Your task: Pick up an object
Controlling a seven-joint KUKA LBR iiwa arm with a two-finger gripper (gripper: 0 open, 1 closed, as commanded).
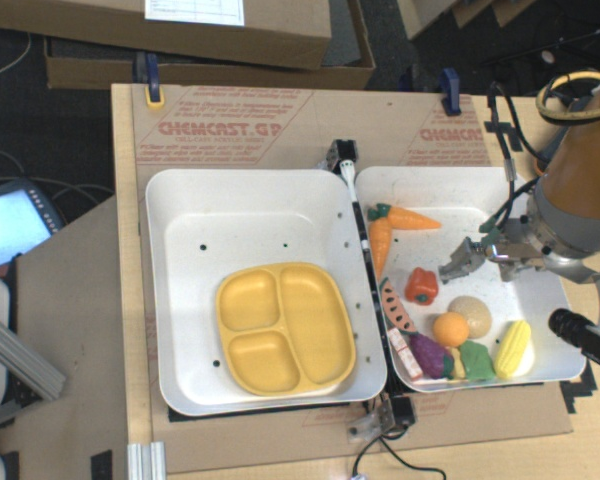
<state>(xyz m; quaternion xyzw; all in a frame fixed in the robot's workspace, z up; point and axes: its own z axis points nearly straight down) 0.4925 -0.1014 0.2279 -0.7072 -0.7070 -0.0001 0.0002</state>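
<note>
Reaching in from the right over the right bin (pixel 435 183), with the orange band just above the grey wrist and the gripper (pixel 467 257) hanging low above the bin's middle, fingers spread apart and clamped on nothing. Just below and left of the fingertips, a red pepper (pixel 421 285), not touching them. Toward the bin's far-left corner, two carrots: one (pixel 412 219) lying across near the far wall, the other (pixel 379 244) pointing along the left wall. Against the left wall lower down, a watermelon slice (pixel 395 311) and a pink-and-white packet (pixel 403 353). Clustered at the near edge: an orange (pixel 451 329), a pale round ball (pixel 471 314) touching it, a purple eggplant (pixel 429 354), a green piece (pixel 477 360), and a yellow corn cob (pixel 513 347) nearest the right corner. In the left bin (pixel 180 228), a yellow three-compartment tray (pixel 285 327) lying flat toward the near-right corner, compartments bare. Under both bins, a brown printed board on the bench (pixel 220 128).
</note>
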